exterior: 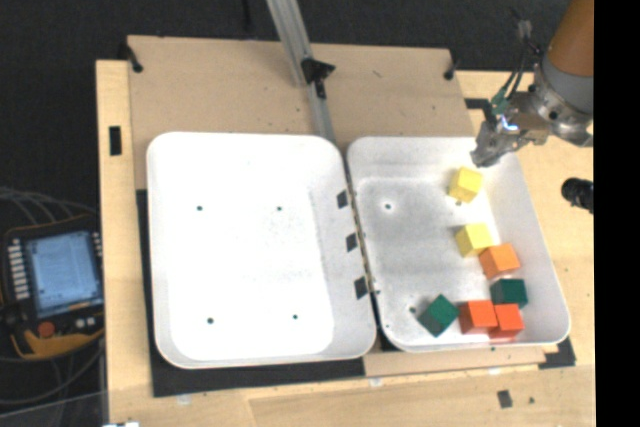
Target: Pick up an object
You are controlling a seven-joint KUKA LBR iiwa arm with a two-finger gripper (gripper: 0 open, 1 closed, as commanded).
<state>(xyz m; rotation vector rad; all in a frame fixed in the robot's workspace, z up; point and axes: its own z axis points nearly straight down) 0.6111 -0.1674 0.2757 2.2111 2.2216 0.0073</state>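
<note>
The right bin [400,245] holds several small blocks. A yellow block [465,184] lies near its far right side. Just above and to the right of that block hovers my gripper [487,152], over the bin's far right corner, with nothing seen in it. Further down the right side lie a second yellow block [474,238], an orange block [499,260] and a dark green block [510,292]. Along the near edge sit another green block [436,314] and two orange-red blocks [478,316] [507,319].
The left bin [250,245] sits beside the right one, joined by black clips [352,240]. A slanted metal pole [285,5] rises behind the bins. At the far left stands a handheld control pendant [55,280].
</note>
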